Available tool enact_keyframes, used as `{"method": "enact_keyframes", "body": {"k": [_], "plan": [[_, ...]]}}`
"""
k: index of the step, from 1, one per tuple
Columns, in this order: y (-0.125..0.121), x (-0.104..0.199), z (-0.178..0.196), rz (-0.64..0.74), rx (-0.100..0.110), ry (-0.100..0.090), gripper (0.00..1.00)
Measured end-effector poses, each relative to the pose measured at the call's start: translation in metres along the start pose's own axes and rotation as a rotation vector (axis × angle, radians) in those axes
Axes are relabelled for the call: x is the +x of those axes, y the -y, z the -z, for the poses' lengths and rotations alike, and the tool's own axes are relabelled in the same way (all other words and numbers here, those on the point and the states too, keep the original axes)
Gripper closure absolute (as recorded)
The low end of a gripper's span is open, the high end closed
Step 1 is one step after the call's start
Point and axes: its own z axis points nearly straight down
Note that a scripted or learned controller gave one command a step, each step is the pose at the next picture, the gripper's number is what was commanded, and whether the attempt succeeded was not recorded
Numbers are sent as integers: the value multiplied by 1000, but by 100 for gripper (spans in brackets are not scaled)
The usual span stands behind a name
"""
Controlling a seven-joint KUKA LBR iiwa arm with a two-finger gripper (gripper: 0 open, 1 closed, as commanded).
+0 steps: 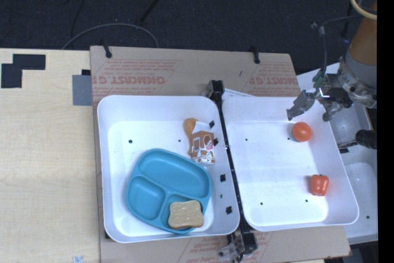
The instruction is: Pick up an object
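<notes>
The gripper [317,105] sits at the upper right corner of the right bin [271,209], above its far rim. Its two fingers [298,106] are spread apart with nothing between them. The arm [363,52] enters from the right, its orange band visible above the wrist.

Right bin contents: a round orange-red tomato [301,132] lies just below and slightly left of the gripper, apart from the fingers. A red bell pepper [319,184] lies nearer the front, close to the right wall, well apart from the tomato.

Left bin [114,132] contents: a blue divided plate [166,189] rests toward the front, with a slice of bread [185,214] in its lower right compartment. A small printed carton [202,148] lies just behind the plate, near the dividing wall, with a tan piece [190,127] touching its upper left.
</notes>
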Motion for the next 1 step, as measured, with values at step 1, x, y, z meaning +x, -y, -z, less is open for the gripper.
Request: {"method": "enact_keyframes", "body": {"k": [1], "plan": [[-2, 0, 6, 1, -10, 2, 0]]}}
